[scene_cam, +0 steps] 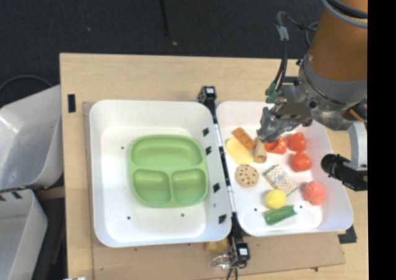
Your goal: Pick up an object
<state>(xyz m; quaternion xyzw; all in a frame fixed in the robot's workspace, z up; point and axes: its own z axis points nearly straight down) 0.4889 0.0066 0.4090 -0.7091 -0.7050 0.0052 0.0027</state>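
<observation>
My gripper (270,134) hangs low over the upper middle of the right bin (334,210), just above a small tan piece (259,153) and a red item (277,146). Nothing shows between its tips. Around it lie an orange-brown stick (243,137), a yellow banana-like piece (237,150), a cookie (247,176), a patterned packet (280,179), a yellow ball (276,198), a green pod (279,214), two red pieces (297,142) (301,162) and a pink-red lump (314,192).
The left bin (105,210) holds a green divided plate (168,169). A black clamp (206,94) sits at the top of the rim between the bins. A white box (25,142) stands off the bench at the left.
</observation>
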